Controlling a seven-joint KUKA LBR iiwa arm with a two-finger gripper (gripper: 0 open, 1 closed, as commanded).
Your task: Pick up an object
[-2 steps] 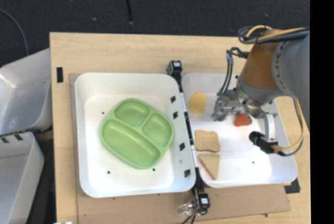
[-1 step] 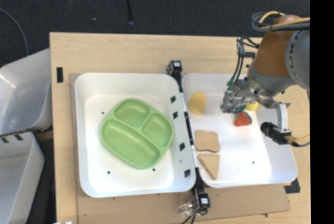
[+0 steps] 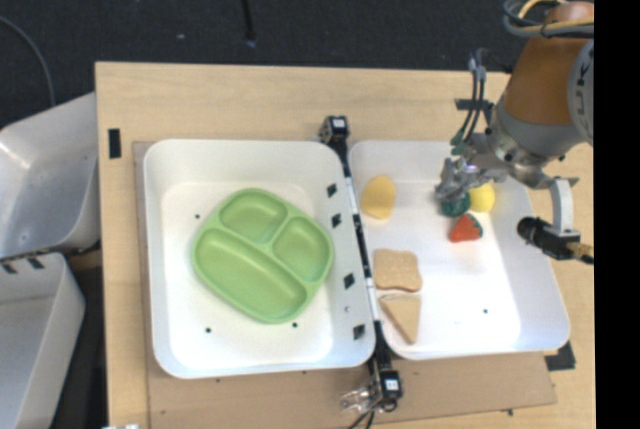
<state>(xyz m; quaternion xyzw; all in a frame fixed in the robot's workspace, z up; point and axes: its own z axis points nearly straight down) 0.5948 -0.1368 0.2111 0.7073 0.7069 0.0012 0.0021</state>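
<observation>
I see the wooden bench point(image 3: 220, 102) carrying two shallow white bins side by side, the left bin point(image 3: 160, 247) holding a green divided plate point(image 3: 262, 255). Black clips point(image 3: 351, 257) run along the seam where it meets the right bin point(image 3: 530, 307). Beyond the bench's left edge sits a white container point(image 3: 40, 177).

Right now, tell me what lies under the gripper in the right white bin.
Under the gripper sits a small green object, partly covered, so its shape is unclear. A yellow piece touches it on the right, and a red strawberry-like toy lies just in front.
</observation>
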